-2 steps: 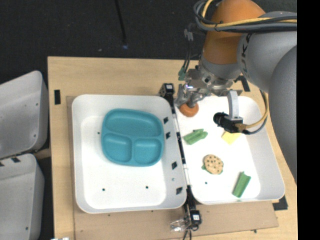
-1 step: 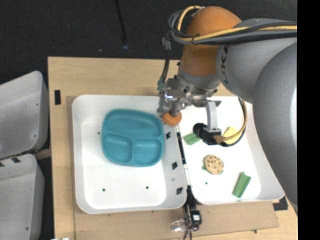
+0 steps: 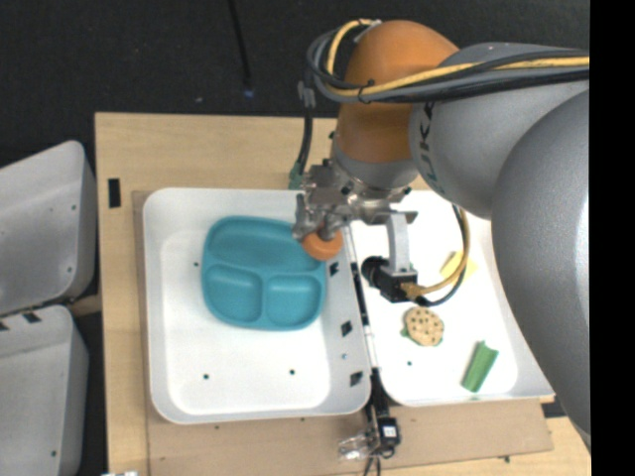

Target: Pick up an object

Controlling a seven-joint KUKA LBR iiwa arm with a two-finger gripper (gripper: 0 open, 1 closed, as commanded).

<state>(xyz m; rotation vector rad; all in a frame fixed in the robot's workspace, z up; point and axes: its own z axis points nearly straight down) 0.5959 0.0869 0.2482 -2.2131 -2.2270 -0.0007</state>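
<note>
Gripper (image 3: 319, 228) pinches a small orange object (image 3: 320, 245) at the left bin's (image 3: 159, 365) right edge, beside the teal plate (image 3: 260, 286); next, lifting straight up

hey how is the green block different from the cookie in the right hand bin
The green block is long, plain and solid green; the cookie is round and tan with dark spots. The green block lies at a slant near the bin's front right corner, while the cookie sits further in, closer to the divider between the bins. Both are small and rest loose on the floor of the right bin, apart from each other.
</note>
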